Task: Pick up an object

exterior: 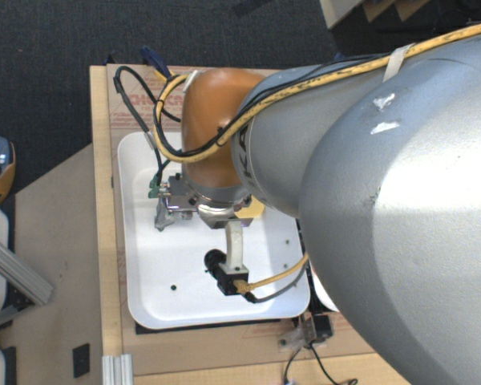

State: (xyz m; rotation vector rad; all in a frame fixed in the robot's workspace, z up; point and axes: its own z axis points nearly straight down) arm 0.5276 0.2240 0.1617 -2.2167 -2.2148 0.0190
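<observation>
Over white bin (unlabelled), claw

1. A small flat yellow object is seen in the left white bin, tucked just beside the wrist of the arm.
2. Only one corner of it is exposed; the rest is hidden, so its full shape cannot be told.

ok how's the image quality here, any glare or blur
Camera view: even, soft lighting; the bin is bright but not blown out, with faint shadows under the end effector. Small glare patches sit on the arm, whose near bulk looks soft and out of focus.
</observation>
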